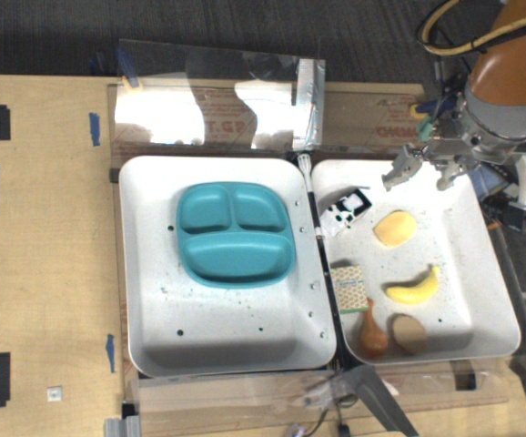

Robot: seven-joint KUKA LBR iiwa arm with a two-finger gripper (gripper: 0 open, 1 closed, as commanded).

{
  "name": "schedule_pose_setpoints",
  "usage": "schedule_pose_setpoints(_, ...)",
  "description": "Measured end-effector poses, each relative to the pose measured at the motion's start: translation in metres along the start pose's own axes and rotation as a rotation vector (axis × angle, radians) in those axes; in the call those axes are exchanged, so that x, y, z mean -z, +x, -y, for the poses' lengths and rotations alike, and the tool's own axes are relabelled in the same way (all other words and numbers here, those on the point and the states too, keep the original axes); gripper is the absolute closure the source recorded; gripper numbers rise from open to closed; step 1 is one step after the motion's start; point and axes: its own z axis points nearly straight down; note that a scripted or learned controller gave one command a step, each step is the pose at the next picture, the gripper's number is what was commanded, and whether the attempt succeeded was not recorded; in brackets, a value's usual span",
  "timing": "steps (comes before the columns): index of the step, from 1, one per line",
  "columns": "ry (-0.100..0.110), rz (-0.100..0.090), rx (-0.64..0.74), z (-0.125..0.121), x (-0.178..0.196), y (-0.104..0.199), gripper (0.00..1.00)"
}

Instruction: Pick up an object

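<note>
Dark carpet lies behind a tan tabletop (45, 244) that carries two shallow white bins side by side. From the right the grey arm (509, 71) with its orange band reaches in over the far edge of the right bin (490, 271), its claw (422, 173) pointing down with both fingers spread wide and nothing between them. It hangs above the bin's far part, apart from the objects.

Nearest the claw lies a rounded pale yellow piece (395, 228), and a small black-and-white checkered item (347, 206) sits near the bin's left wall. Further forward rests a yellow banana (415, 287), curved, with a speckled rectangular sponge-like block (348, 286) to its left. At the near wall stand a brown pear-shaped object (372, 330) and a tan rounded one (409, 331), just beside each other.

The left bin (154, 326) holds a teal compartment plate (236, 233), lying flat near the middle.
</note>
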Motion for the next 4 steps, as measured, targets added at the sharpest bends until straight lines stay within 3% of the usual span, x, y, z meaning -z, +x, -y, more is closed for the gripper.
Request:
schedule_pose_setpoints(1, 0.008, 0.0, 0.08, 0.06, -0.144, -0.053, 0.0)
schedule_pose_setpoints(2, -0.003, 0.002, 0.243, 0.039, -0.168, -0.079, 0.0)
schedule_pose_setpoints(3, -0.001, -0.001, 0.527, 0.127, -0.133, -0.029, 0.0)
schedule_pose_setpoints(4, -0.003, 0.001, 0.294, 0.057, -0.14, -0.007, 0.0)
